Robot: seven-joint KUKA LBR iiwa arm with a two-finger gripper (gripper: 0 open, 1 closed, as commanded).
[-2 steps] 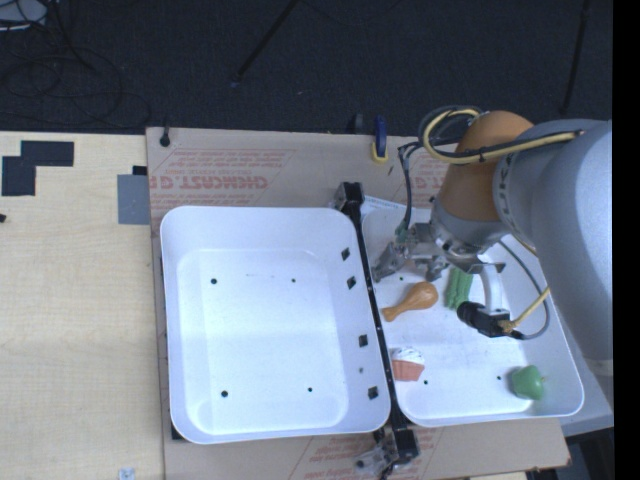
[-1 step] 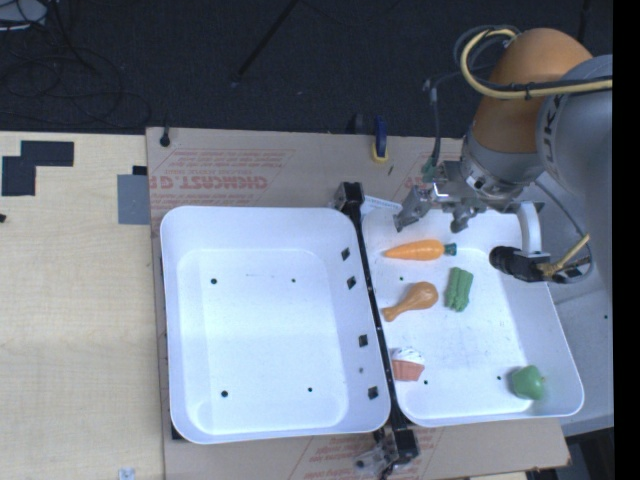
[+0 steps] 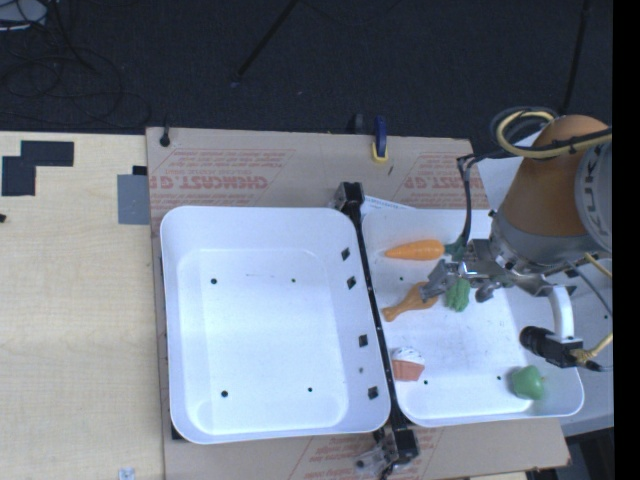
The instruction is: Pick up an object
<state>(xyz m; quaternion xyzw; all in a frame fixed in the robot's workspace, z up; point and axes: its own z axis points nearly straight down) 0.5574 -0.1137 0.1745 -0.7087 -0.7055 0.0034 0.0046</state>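
My gripper [image 3: 458, 280] hangs over the middle of the right bin [image 3: 560, 408], reaching in from the right under the orange band of the arm [image 3: 553, 188]. A small green object [image 3: 458, 296] sits right at the gripper's tip, partly covered by it. Whether it is held or lying on the bin floor cannot be told. Just left of it lies a tan, drumstick-shaped piece [image 3: 408, 304]. An orange carrot [image 3: 415, 251] lies further back.
A small orange-and-white piece [image 3: 406, 366] lies at the right bin's front left. A green ball [image 3: 527, 381] rests in its front right corner. The left bin [image 3: 175, 318] stands alongside, behind a black divider [image 3: 362, 298]. A black cable end [image 3: 548, 344] hangs by the arm.
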